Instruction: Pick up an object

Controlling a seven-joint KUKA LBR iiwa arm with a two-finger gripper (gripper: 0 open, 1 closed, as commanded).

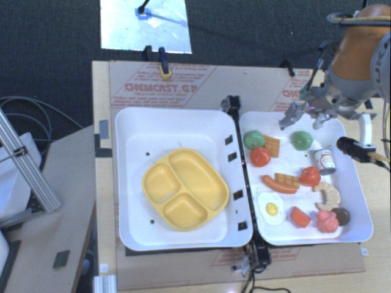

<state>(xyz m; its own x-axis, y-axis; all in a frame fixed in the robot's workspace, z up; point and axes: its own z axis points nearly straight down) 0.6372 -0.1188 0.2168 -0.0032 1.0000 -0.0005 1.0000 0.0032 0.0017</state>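
Overhead, a slanted view looks down on a bench carrying two shallow white bins side by side. The left bin (131, 182) holds a yellow divided tray (185, 189) with three compartments, lying flat near its middle. The right bin (360, 209) holds a scatter of toy food: a green round piece (254, 140) and a red tomato (259, 157) near the left wall, a waffle square (272, 146) touching them, a second green ball (301, 140) towards the back, a small can (324, 161) on its side, a sausage (279, 185), a fried egg (270, 208), a croissant (329, 193) and a few more pieces near the front right corner.

The grey arm with its orange band reaches in from the right. Its gripper (303, 118) hovers above the back edge of the right bin, fingers spread apart and pointing down, with nothing between them. The second green ball lies just below and in front of the fingertips, apart from them.

As for progress, the pick looks barely begun: every object rests in the bin and none is lifted or gripped. Judging by position, the green ball is the likeliest target, though this cannot be told for certain. What remains is the descent, closing on an object, and lifting it clear.
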